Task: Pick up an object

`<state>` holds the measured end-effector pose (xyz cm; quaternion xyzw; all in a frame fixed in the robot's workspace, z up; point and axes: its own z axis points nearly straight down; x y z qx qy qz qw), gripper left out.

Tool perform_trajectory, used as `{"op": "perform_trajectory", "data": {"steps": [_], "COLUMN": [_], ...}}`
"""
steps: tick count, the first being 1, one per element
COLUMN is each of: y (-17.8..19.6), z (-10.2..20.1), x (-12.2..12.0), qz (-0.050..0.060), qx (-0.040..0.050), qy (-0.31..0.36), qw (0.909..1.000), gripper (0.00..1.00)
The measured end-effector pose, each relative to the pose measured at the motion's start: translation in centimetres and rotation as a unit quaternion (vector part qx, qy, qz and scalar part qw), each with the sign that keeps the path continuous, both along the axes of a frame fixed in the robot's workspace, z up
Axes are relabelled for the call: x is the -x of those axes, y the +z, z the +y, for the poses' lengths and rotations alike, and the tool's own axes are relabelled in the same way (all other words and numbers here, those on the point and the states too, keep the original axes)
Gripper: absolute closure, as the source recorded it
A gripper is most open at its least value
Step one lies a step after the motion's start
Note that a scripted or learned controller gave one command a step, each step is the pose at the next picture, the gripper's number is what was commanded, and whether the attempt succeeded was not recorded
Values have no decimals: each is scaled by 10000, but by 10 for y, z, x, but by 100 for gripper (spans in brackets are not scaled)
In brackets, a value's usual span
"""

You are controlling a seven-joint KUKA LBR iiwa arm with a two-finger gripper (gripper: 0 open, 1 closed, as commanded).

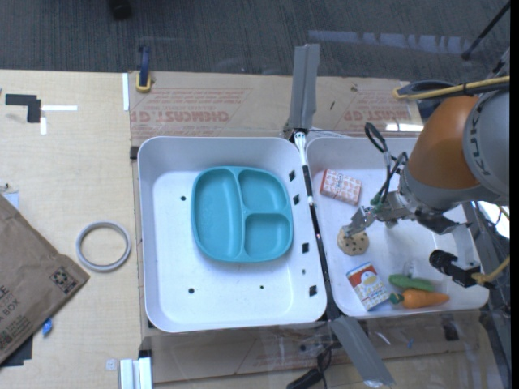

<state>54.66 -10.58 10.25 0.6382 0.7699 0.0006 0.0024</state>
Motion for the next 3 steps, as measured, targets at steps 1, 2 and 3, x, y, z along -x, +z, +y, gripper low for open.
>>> {"op": "perform_trajectory", "data": {"steps": [1, 2, 3], "y": [88, -11, 88], "z": [18, 0, 18], "x": [3, -3, -3], "qz": [29, 26, 31], "qx": [-3, -9, -4], "qy": [-751, -1091, -820], "qw": [9972, 9940, 9966], "gripper": [0, 0, 0]}}
